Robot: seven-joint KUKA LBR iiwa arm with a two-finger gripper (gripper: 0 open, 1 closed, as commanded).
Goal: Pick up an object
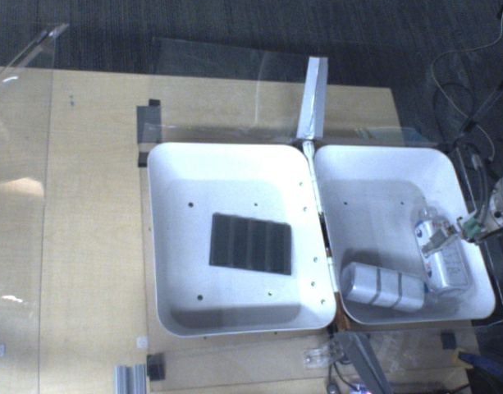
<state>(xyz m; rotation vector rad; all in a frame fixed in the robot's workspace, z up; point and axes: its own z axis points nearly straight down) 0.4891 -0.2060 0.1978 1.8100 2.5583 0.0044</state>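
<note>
A dark ribbed rectangular pad (250, 242) lies flat in the middle of the left bin (177, 179). In the right bin (374, 171) a grey cylinder-like pack (381, 286) lies on its side near the front wall. A clear plastic bottle with a blue cap end (442, 258) lies by the right wall. My gripper (474, 226) reaches in over the right bin's right rim, just above and to the right of the bottle's upper end. Little of the arm shows at the frame's edge.
A transparent panel covers the wooden bench on the left. An upright grey post (313, 97) stands behind the seam between the bins. Cables (473, 97) hang at the far right. Small clear brackets (329, 355) lie in front of the bins.
</note>
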